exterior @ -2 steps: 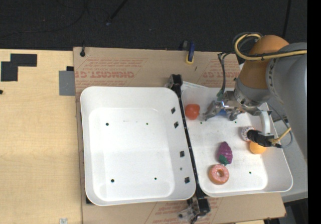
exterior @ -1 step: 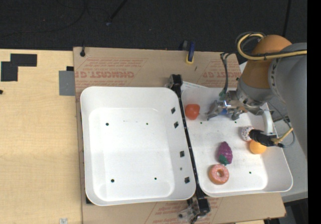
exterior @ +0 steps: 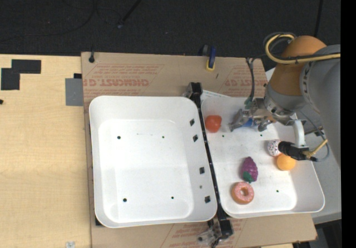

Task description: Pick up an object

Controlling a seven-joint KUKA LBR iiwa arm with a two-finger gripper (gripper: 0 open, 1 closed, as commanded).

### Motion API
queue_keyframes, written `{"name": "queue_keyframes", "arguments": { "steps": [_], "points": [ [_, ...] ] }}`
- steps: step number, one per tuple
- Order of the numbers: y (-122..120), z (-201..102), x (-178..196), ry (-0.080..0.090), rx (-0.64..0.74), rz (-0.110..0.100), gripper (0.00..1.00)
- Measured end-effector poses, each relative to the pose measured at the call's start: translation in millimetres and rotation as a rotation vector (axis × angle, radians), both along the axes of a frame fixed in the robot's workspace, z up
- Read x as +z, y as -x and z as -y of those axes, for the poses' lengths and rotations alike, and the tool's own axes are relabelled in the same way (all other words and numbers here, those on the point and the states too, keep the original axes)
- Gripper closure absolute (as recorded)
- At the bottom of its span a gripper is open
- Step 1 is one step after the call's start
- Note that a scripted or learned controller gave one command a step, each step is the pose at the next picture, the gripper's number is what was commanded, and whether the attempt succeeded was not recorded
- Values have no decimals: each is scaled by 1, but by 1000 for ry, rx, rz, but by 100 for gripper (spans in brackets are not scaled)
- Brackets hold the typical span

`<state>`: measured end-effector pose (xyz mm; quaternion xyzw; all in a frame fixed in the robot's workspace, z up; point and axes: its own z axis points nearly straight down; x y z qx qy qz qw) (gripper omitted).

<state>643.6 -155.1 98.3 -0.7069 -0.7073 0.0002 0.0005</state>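
Observation:
The right bin (exterior: 311,199) holds several small objects. A red-orange round piece (exterior: 213,123) lies near its far left corner. A purple lumpy piece (exterior: 248,169) sits mid-bin, with a pink frosted donut (exterior: 243,192) just in front of it. An orange ball (exterior: 285,163) and a small white spotted piece (exterior: 272,147) lie toward the right side. My gripper (exterior: 248,124) hangs low over the far part of this bin, to the right of the red-orange piece. Its fingers are spread open and nothing sits between them.
The left bin (exterior: 100,130) sits beside it, split off by a black-clipped divider (exterior: 201,147). The arm (exterior: 295,74) comes in over the right bin's far right corner. Cardboard (exterior: 144,77) lies under both bins, with a blue clamp (exterior: 210,58) at the back edge.

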Motion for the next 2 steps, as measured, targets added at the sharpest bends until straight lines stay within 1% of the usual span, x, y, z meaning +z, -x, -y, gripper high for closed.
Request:
{"name": "queue_keyframes", "arguments": {
  "steps": [1,2],
  "points": [
    [0,0,-11,1,2,-2,0],
    [0,-2,-11,0,0,-2,0]
  ]
}}
